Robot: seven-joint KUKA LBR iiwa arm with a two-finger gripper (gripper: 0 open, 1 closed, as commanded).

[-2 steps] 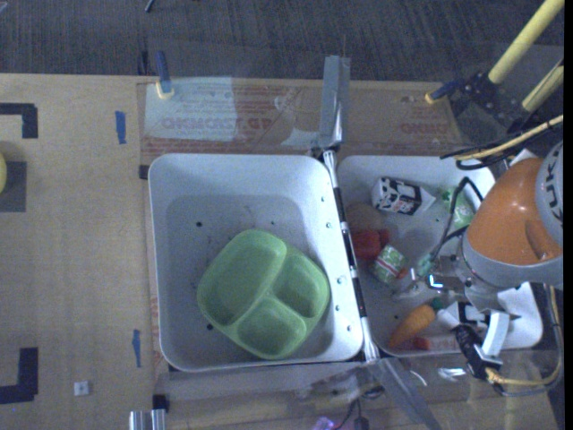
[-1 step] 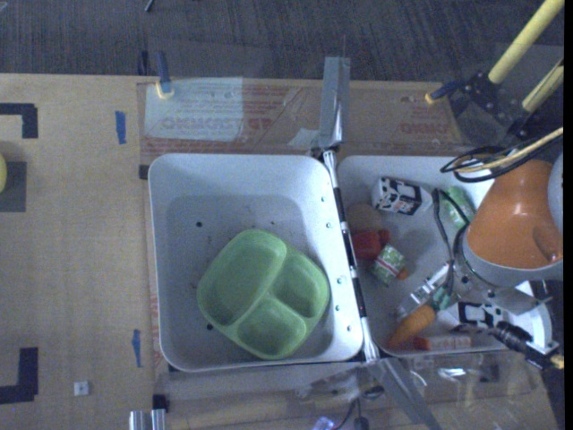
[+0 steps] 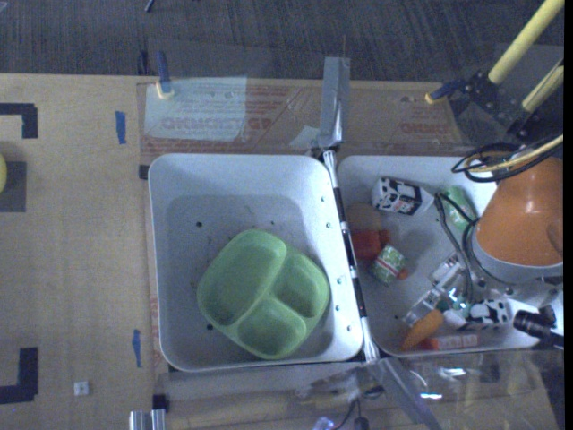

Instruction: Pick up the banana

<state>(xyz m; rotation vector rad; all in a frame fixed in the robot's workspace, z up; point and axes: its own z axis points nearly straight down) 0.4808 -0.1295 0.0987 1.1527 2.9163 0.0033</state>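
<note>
My gripper (image 3: 438, 296) hangs low over the front part of the right bin (image 3: 407, 170), below the arm's orange band (image 3: 525, 218). It is just above an orange carrot-shaped item (image 3: 419, 330) that lies by the bin's front wall. Nothing shows clearly as held. Part of the bin's right side is hidden by the arm. A small yellow shape (image 3: 3, 176) sits at the far left edge of the bench, cut off by the frame; I cannot tell what it is.
The right bin also holds a black-and-white carton (image 3: 397, 195), a red item (image 3: 368, 242), a green-and-white can (image 3: 389, 263), a second black-and-white piece (image 3: 490, 312) and a red strip (image 3: 448, 340). A green divided plate (image 3: 264, 292) lies in the left bin (image 3: 179, 195).
</note>
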